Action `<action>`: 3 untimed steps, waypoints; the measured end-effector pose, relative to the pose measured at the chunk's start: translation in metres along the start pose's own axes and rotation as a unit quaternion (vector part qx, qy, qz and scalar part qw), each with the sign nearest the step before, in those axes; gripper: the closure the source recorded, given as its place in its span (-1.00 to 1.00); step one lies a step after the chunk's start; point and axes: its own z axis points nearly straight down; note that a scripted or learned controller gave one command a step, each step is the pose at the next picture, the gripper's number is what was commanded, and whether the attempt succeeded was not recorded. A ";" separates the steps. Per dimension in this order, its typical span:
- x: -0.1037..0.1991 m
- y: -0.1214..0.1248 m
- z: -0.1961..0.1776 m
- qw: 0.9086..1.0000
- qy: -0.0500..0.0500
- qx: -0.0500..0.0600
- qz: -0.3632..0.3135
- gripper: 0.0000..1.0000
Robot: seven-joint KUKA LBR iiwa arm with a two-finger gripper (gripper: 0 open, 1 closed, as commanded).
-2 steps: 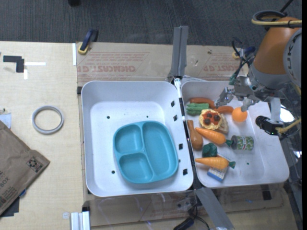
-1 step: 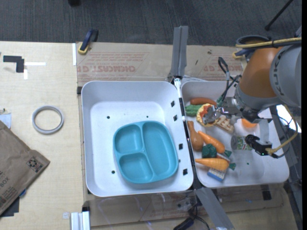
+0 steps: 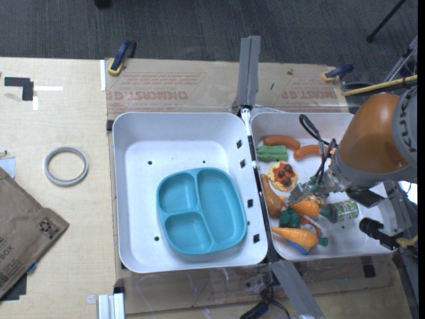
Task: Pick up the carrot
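The arm (image 3: 375, 141) reaches in from the right and hangs low over the right bin (image 3: 345, 248), its claw (image 3: 311, 193) down among the toy food. The carrot (image 3: 307, 208) lies on the floor of that bin, an orange piece with a dark green top at its left end, right under the claw. The claw looks to be touching it or nearly so, but I can't say which, and I can't make out whether the claw is apart or closed; the metal parts there blur into the clutter. To my eye the carrot rests on the bin floor, not raised, so I'd judge the reach is made and the grasp and lift are left to do.

Around it the bin is crowded. A second carrot-like piece (image 3: 294, 236) with a blue tip lies just in front, near the front wall. A small pizza slice (image 3: 284, 175) sits behind and to the left, a green piece (image 3: 271, 153) beyond that, two sausages (image 3: 281, 140) near the back wall, and a brownish piece (image 3: 271, 198) against the left wall. A small can (image 3: 343, 211) lies to the right of the carrot.

The left bin (image 3: 133, 178) holds a blue divided plate (image 3: 199, 210).

The big orange wrist covers much of the right bin's right half, and the arm runs off the edge there.
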 end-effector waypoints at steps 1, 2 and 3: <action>-0.004 0.002 -0.011 1.000 -0.004 -0.004 0.003 1.00; -0.004 0.002 -0.011 1.000 -0.004 -0.004 0.003 -1.00; -0.013 -0.041 0.006 1.000 0.004 0.006 0.013 -1.00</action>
